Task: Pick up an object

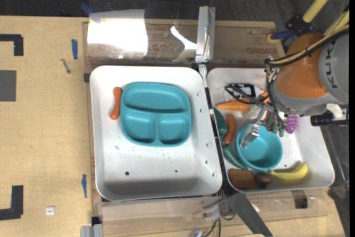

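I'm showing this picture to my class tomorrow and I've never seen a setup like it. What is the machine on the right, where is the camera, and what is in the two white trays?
One fixed camera looks down at a slant on a bench. The grey and orange machine is a robot arm reaching in from the right. Its gripper, a two-finger claw, hangs over a teal bowl in the right bin. That bin also has a banana, a carrot and purple grapes. The left bin has a teal divided plate with an orange sausage-shaped toy beside it. I can't see anything between the fingers.
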`<state>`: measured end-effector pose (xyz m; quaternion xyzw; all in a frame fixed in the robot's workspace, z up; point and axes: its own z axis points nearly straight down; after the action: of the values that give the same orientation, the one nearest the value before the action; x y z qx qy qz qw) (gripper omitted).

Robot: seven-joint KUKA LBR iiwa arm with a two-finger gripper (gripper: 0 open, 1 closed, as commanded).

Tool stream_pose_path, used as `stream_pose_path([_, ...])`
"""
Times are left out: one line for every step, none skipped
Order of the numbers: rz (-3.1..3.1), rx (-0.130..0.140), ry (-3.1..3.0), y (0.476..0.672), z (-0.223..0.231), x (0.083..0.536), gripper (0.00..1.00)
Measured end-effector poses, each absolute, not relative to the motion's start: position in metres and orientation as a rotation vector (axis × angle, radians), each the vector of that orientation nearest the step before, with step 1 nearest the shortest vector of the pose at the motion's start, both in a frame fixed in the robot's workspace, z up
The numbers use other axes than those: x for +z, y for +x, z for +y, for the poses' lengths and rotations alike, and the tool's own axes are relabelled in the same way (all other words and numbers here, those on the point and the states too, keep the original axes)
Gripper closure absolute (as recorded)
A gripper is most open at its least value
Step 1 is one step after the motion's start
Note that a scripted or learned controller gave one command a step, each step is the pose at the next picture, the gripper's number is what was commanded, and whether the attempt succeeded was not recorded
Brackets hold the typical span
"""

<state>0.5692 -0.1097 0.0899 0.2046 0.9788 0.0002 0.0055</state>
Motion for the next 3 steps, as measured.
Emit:
stream_pose_path([3.051, -0.005, 0.634, 0.573, -0.112, 0.106, 1.00])
stream_pose_path([3.106, -0.001, 0.358, 0.652, -0.114, 0.243, 1.00])
stream_pose_path([3.113, 0.000, 0.358, 0.651, -0.113, 0.239, 0.00])
